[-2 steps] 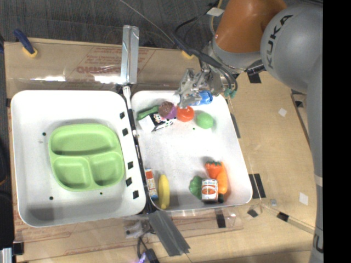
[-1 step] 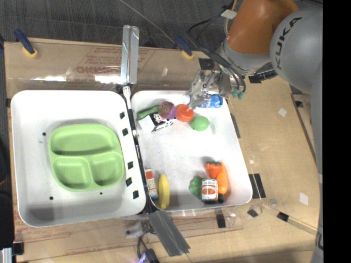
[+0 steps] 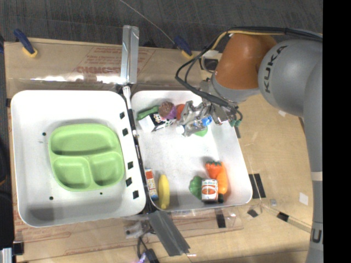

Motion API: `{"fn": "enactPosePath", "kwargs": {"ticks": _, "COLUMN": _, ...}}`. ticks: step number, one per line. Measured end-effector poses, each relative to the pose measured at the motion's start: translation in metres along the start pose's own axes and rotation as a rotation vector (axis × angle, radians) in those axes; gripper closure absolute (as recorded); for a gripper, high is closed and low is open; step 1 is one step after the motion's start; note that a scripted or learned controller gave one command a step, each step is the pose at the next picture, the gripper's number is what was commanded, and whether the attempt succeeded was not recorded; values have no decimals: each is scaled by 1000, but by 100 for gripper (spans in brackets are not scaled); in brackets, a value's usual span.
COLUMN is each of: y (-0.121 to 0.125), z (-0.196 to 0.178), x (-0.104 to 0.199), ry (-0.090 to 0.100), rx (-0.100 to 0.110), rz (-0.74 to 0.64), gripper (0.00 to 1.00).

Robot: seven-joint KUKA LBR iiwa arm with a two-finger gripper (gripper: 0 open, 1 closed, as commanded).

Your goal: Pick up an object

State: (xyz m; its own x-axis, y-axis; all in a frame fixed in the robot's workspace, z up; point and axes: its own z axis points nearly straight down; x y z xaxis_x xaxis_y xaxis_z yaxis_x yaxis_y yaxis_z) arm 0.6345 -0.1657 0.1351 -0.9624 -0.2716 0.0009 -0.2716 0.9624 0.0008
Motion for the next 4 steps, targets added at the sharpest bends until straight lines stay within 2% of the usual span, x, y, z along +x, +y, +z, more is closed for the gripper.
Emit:
{"fn": "enactPosePath", "kwargs": {"ticks": 1, "y": -3, "z": -89, "x": -25, "ry": -11, "rx": 6, "rz": 95, "gripper": 100}}
{"fn": "enactPosePath", "kwargs": {"ticks": 2, "y": -31, "z": 0, "x": 37, "ry": 4, "rx": -2, "rz": 1, "gripper": 100}}
{"fn": "enactPosePath", "kwargs": {"ticks": 3, "y": -31, "z": -4, "x": 35, "ry": -2, "rx": 1, "rz": -1, "gripper": 0}}
{"fn": "enactPosePath", "kwargs": {"ticks": 4, "y": -19, "z": 43, "x": 91, "ry": -2, "rx": 1, "rz": 99, "gripper": 0}}
